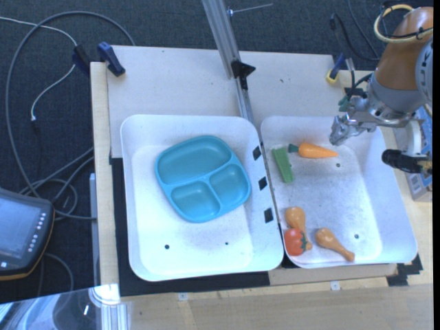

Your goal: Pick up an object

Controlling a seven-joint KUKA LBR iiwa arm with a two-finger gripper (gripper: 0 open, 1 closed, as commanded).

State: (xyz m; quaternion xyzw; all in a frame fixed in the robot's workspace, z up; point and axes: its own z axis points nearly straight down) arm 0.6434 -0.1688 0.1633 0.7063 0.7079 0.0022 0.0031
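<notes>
**Gripper poised above the carrot end of the right bin**

My gripper [340, 130] hangs at about one o'clock over the right bin [385, 205], just beside the tip of the carrot [316, 150]. From this slant I cannot tell how it is set, and nothing shows in its grasp.

Working from the near edge outward: at six o'clock in that bin lie a red tomato [294, 240], touching a tan drumstick-shaped piece [296, 218] above it, and a second drumstick [334, 244] just to the right, lying at a slant. Farther back, at eleven o'clock, a green block [282, 164] lies lengthwise beside the bin wall, and the carrot lies across at twelve, its leafy end close to the block. The left bin [137, 205] holds a blue divided plate [203, 177].

I judge the carrot the natural target, being closest. To take it well, I should shift toward nine o'clock so I centre over its thick middle, not the tapering tip, turn so the grip closes across its narrow width, and descend straight. The rounded body may roll or squirt out if caught off-centre.
</notes>
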